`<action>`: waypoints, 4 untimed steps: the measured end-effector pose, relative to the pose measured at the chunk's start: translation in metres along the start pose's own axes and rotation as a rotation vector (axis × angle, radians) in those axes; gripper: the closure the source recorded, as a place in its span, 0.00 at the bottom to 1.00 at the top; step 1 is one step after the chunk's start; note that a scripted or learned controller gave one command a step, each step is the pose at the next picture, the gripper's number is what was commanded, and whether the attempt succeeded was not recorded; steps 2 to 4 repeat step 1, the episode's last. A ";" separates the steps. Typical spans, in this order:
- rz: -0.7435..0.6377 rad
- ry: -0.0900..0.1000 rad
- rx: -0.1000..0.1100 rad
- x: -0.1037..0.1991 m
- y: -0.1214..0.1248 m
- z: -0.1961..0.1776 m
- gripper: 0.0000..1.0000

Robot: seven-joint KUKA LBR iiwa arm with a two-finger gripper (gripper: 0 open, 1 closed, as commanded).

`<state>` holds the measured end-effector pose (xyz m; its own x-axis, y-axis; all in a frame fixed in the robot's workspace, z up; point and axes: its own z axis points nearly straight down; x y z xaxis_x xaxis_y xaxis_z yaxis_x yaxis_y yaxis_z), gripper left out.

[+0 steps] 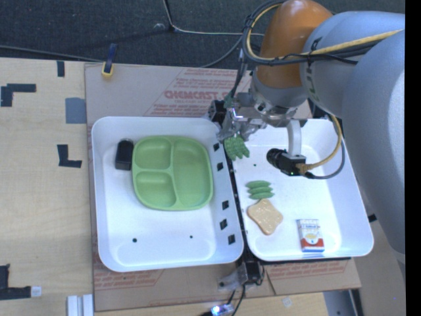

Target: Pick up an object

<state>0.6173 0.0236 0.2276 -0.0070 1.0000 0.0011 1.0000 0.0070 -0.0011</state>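
1. Two white bins sit side by side; gripper (235, 131) hangs at the top-left corner of the right bin (342, 209), next to the divider.
2. Green leafy piece (237, 148) sits right under the fingertips, looks like it is touching them. Cannot tell if the fingers are apart or clamped on it, the wrist blocks that.
3. Pick judged mid-way at best: gripper is at the object, no clear lift, grasp unconfirmed.
4. Below the fingers, well apart: green pea pod (260, 189), then toast slice (264, 216), then small red-and-white box (310, 236) further right.
5. Left of the fingers, in the left bin (105, 196): green divided plate (173, 172), black block (123, 155) beyond it.
6. Left to do: confirm grip, raise the piece clear of the bin.
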 end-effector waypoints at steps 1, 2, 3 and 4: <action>0.002 -0.001 0.001 0.052 -0.008 -0.006 1.00; 0.002 -0.001 0.001 0.052 -0.008 -0.006 1.00; 0.002 -0.001 0.001 0.052 -0.008 -0.006 1.00; 0.002 -0.001 0.001 0.052 -0.008 -0.006 1.00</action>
